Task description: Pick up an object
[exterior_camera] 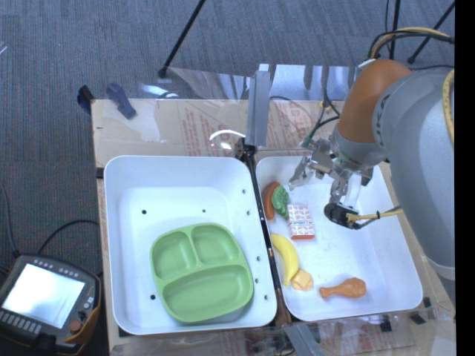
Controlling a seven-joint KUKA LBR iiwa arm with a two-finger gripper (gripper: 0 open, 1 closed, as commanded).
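Several toy foods lie in the right white bin point(393, 273). A carrot point(272, 199) with a green top rests against the bin's left wall. Just right of it is a small red and white box point(300, 222). A yellow banana point(285, 256) lies below them, with a small tan piece point(302, 279) at its lower end. An orange drumstick point(343, 288) sits near the front edge. My gripper point(320, 188) hovers over the back of this bin, above and right of the box. It is open, with nothing between its fingers.
The left white bin point(130, 191) holds a green divided plate point(202, 271). A grey post point(257, 113) stands behind the seam between the bins. The bulky grey arm point(423, 147) overhangs the right bin's right side. A pendant point(44, 295) lies on the floor at left.
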